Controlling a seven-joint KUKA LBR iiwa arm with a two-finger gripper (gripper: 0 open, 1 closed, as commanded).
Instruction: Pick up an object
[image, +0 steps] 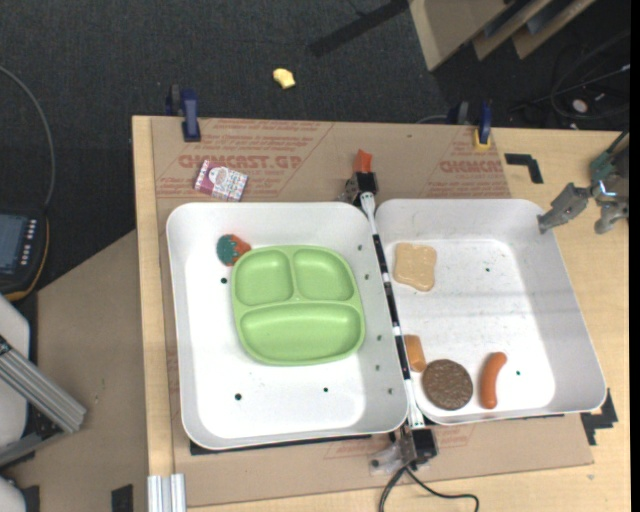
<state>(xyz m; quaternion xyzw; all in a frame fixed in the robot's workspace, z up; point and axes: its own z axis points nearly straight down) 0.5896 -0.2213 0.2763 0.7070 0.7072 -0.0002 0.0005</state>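
Objects for picking lie across two white bins. Left bin holds a green divided plate, with a small red-and-green item touching its upper left edge. Right bin holds a pale bread slice near its upper left, a small orange piece against its left wall, a brown round patty just below that, and a sausage just right of the patty. Beyond that bin's upper right corner the gripper hovers over the bench, fingers spread, nothing between them
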